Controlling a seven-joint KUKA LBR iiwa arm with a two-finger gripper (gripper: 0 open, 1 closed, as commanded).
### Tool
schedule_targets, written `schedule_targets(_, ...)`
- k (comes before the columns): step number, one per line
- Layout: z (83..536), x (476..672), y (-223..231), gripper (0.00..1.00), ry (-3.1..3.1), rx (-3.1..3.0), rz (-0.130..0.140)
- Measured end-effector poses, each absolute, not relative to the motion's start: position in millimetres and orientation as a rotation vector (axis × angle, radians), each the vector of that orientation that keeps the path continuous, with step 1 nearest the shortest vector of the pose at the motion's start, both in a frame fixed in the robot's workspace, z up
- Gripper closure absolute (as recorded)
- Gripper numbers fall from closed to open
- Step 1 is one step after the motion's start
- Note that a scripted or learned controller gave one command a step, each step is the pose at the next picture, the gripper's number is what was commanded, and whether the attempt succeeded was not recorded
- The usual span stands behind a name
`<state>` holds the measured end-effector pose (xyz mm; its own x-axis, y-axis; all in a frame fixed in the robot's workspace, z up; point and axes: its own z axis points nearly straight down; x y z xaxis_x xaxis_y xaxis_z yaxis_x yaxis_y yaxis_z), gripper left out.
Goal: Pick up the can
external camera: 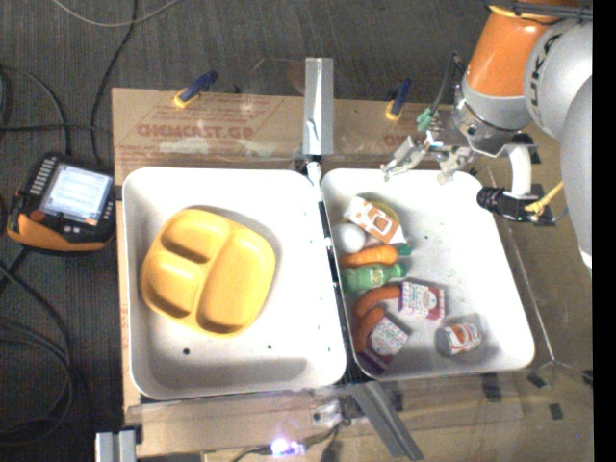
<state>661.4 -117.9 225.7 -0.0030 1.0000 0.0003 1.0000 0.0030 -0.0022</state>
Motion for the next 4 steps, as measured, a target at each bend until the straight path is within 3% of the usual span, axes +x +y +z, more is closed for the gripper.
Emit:
schedule_targets(1, 256, 668.7, -114, 0.00, -2.556, -1.831, 0.004)
schedule_targets(2, 93, 623.3, -124, 0.00, -2.425, -1.997, 0.000)
schedule_targets(3, 184, 588.0, -86, 0.00, -2.428, -1.994, 0.003)
schedule_targets(4, 95, 540.5, -111, 0.00, -2.309, -2.128, 0.001)
